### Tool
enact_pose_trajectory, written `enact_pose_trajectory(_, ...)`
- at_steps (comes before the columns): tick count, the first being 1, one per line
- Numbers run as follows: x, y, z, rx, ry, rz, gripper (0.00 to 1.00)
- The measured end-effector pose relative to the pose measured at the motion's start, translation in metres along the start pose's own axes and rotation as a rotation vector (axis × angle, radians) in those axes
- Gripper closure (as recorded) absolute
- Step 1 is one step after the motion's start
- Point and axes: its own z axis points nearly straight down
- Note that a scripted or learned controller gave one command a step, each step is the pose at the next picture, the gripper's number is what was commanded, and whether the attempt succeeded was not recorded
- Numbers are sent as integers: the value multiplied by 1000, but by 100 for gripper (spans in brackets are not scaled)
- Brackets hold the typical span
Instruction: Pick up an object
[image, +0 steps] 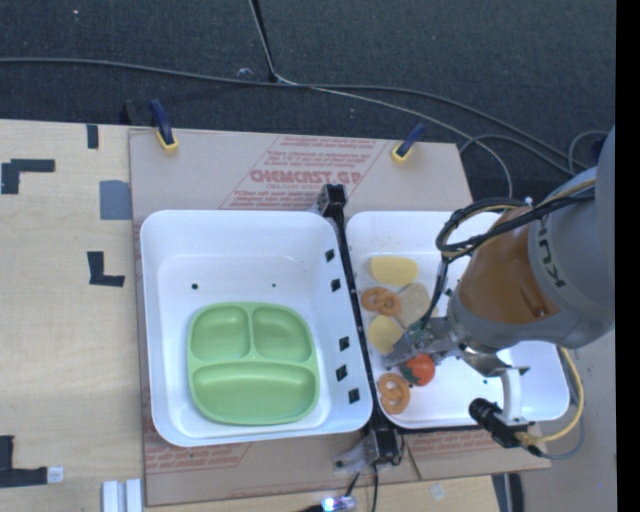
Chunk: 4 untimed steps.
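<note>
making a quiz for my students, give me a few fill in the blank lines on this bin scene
1. The green plate has ____ compartments.
2. The green plate lies in the ____ bin of the camera view.
3. The gripper is over the ____ bin of the camera view.
4. The small round item by the gripper is ____ in colour.

Missing words: three; left; right; red

Overhead view of two shallow white bins: the left bin (160, 300) holds a green three-compartment plastic plate (253, 362), while the grey arm's gripper (418, 352) hangs over small yellow, orange and red toy food pieces (392, 270) in the right bin (545, 400).
</note>
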Motion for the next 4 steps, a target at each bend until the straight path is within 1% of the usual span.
enact_pose_trajectory(1,-6,0,-61,0,1,0,100)
enact_pose_trajectory(2,-14,7,-110,-2,0,0,100)
enact_pose_trajectory(3,-14,8,-155,-2,0,-1,100)
enact_pose_trajectory(4,31,22,-155,3,2,-5,100)
